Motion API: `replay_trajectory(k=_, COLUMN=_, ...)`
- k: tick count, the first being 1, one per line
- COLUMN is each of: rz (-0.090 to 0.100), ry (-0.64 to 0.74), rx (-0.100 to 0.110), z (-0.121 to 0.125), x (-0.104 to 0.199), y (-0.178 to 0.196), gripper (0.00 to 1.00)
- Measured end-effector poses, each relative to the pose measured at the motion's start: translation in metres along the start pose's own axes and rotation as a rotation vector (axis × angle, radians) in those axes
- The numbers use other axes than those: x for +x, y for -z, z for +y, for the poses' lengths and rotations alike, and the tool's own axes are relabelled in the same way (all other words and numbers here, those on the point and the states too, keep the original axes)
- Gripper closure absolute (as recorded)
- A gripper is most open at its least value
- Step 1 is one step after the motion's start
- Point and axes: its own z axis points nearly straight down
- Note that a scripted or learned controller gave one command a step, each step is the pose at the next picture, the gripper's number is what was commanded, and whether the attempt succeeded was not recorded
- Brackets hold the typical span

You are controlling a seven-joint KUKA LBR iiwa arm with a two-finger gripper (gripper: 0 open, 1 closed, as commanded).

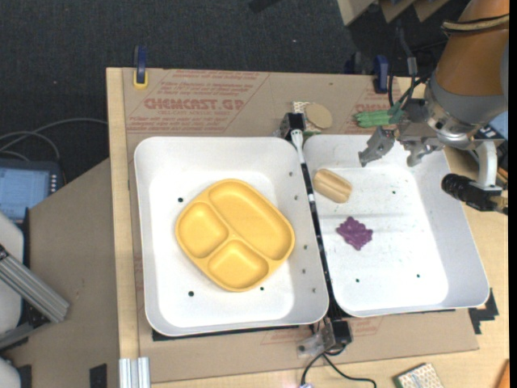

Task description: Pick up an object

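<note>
Up high, end effector (397, 149) spread apart, holding nothing, above right bin (452, 273) with tan roll (332, 185) and purple lump (354, 233).

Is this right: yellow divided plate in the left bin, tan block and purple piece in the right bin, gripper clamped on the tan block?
Not quite. In the camera view the gripper hangs open above the right bin's far end, holding nothing; the tan block lies apart from it. The yellow plate and purple piece are as you say.

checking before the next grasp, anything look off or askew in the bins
Nothing looks spilled or damaged. The yellow divided plate sits skewed in the left bin. In the right bin, the tan piece lies by the inner wall, the purple object apart from it.
</note>
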Motion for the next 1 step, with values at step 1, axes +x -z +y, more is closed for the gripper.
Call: replay_trajectory(k=1, rz=0.003, ry=-0.004, rx=0.015, z=-0.0715, x=-0.0094, y=-0.0936, gripper=0.0)
